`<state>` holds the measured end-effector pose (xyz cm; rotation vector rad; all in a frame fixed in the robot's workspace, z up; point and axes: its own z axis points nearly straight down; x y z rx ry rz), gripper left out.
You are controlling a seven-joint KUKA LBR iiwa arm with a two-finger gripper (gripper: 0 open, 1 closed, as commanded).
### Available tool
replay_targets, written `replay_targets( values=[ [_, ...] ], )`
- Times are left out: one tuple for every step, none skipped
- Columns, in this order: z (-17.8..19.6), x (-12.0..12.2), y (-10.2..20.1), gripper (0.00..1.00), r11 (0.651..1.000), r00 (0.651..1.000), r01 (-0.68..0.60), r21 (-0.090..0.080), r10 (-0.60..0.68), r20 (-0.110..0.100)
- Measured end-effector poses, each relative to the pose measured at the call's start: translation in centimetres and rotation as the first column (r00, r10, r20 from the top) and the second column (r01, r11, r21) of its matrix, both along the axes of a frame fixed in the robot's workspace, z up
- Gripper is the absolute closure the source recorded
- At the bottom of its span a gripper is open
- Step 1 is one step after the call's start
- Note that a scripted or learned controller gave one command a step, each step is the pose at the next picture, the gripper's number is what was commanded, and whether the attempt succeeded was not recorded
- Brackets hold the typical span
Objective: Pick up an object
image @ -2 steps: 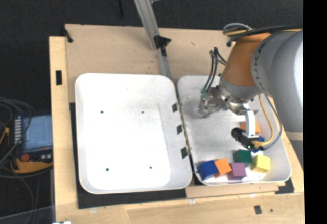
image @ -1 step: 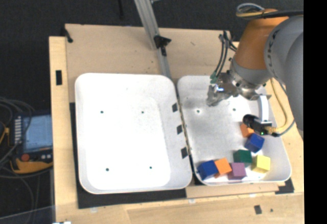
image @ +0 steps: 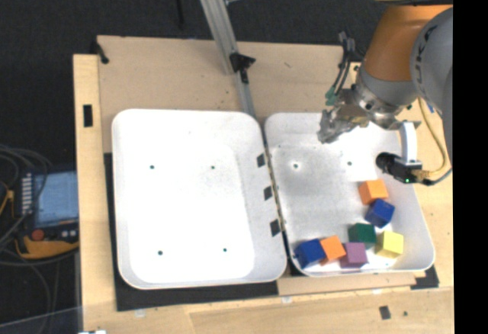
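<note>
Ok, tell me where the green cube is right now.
The small green cube lies in the right-hand white bin, near its lower right corner, between the dark blue cube above it and the purple cube below, left of the yellow cube.

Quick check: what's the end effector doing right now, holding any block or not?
End effector: over the far part of the right shallow white bin, well away from the coloured blocks; nothing seen in it; open or closed cannot be told.

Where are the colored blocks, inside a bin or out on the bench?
Inside. All seven blocks lie in the right bin, bunched along its near and right edges.
</note>
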<state>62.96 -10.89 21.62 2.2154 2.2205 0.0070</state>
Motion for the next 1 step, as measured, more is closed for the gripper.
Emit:
replay_targets(
  values=[
    [-1.39, 0.01, -0.24, 1.00, 1.000, 1.000, 0.002, -0.003, -0.002, -0.008]
  ],
)
